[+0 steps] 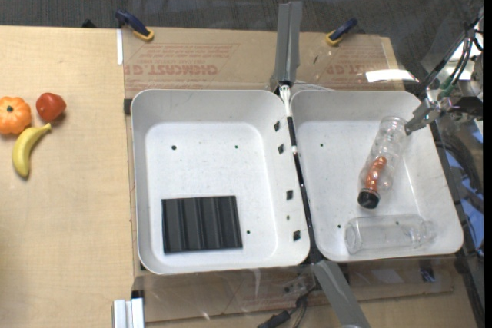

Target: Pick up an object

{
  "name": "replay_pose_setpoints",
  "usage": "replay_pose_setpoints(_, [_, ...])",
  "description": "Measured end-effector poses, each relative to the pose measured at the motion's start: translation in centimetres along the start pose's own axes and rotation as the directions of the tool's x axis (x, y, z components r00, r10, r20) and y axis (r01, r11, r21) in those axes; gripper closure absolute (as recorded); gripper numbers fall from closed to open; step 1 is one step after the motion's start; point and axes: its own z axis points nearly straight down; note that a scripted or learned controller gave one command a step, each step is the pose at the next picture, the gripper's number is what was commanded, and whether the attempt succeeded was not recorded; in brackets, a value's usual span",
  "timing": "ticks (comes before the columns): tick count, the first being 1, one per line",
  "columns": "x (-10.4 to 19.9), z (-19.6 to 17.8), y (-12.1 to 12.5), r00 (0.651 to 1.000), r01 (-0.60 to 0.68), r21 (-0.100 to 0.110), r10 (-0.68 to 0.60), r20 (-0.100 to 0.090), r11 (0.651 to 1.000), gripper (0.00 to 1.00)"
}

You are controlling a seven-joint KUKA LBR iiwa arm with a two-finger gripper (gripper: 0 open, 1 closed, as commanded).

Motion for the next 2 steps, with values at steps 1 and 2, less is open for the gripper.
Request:
replay_pose_setpoints(1, [-0.50, 15.60, 0.77, 0.994, 0.107, -0.004, -0.107, -0.008, 0.994, 0.00])
replay_pose_setpoints(2, [-0.54, 14.64, 0.79, 0.994, 0.105, -0.005, -0.105, -0.008, 0.995, 1.00])
